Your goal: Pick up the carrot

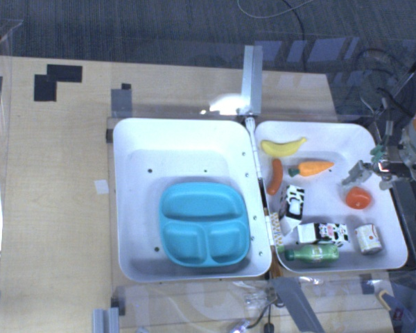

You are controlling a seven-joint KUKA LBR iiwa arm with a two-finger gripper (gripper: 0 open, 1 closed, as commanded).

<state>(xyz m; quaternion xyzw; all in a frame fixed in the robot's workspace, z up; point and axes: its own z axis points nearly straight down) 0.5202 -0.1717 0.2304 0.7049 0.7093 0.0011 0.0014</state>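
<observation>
The carrot [315, 167], orange with a green stub at its left end, lies on its side in the upper middle of the right bin [333, 129]. My gripper [369, 177] hangs over the right side of that bin, a short way right of the carrot's tip and just above an orange-red tomato [359, 198]. Its two grey fingers stand spread apart with nothing between them. It does not touch the carrot.
A banana [283, 145] and a red sausage [275, 176] lie left of the carrot. Two cow-patterned cartons [295, 203] [331, 233], a green bottle [312, 254] and a small can [368, 238] crowd the bin's front. The left bin [145, 151] holds a blue divided plate [204, 223].
</observation>
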